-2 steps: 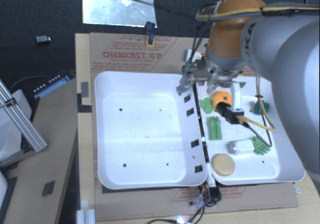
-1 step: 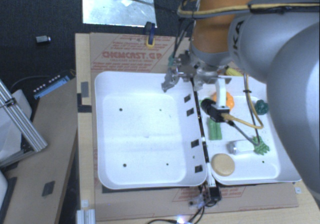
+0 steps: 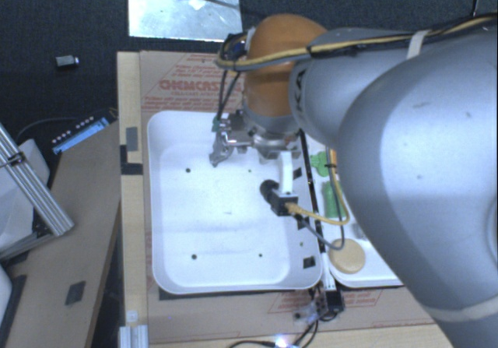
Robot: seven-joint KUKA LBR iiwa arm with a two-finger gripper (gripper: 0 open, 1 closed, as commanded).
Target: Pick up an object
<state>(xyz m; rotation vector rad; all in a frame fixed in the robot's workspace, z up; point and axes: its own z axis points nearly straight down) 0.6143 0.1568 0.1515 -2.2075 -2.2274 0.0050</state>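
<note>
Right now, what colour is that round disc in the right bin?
Tan, like light wood; the camera view shows it.

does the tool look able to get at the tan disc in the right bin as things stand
Probably yes. The tan disc lies uncovered in the right bin, near its front edge, with nothing on top of it. The tool hangs over the left bin, so it would have to cross the rims between the bins first.

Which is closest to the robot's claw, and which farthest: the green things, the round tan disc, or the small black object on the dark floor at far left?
From the gripper:
1. Green things, in the right bin beside the arm.
2. Round tan disc, at the right bin's near corner.
3. Small black object, on the floor, upper left.
</note>
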